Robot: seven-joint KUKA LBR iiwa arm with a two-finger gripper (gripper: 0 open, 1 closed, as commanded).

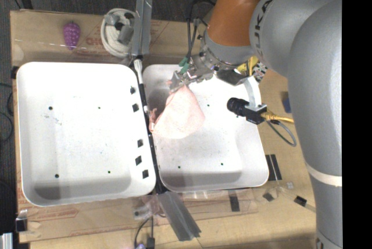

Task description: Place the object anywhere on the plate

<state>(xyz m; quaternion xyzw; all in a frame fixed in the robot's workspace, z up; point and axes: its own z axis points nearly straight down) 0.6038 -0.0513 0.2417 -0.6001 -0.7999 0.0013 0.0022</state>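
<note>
A: Plate (179,114) is seen in the right bin (244,155), pale pink, tilted, with its upper edge raised at the gripper (185,78). Where exactly is it placed?

B: It is found in the far-left part of that bin, just beside the divider (145,137) between the two bins. Its lower edge is rested on or near the bin floor; contact cannot be confirmed.

A: Is the plate held?

B: Its top edge is seen pinched at the fingertips, so the jaws are taken as closed narrowly on the plate's rim. The fingers are small and partly blurred.

A: Is any other object seen on the plate?

B: A small reddish patch (153,116) is noticed at the plate's left edge, against the divider. What it is cannot be told.

A: The arm?

B: The grey arm (308,67) is extended in from the right, with the orange band (235,12) above the wrist, over the far side of the right bin. A black fitting with a yellow cable (250,108) is seen to the right of the plate, over the bin.

A: The rest?

B: The left bin (75,131) is set just beside the right one, touching at the divider. Beyond it, on the bench (40,27), a purple grape-like item (71,34) is laid far left, and a white coiled thing (118,31) is placed near a grey bracket (141,24).
</note>
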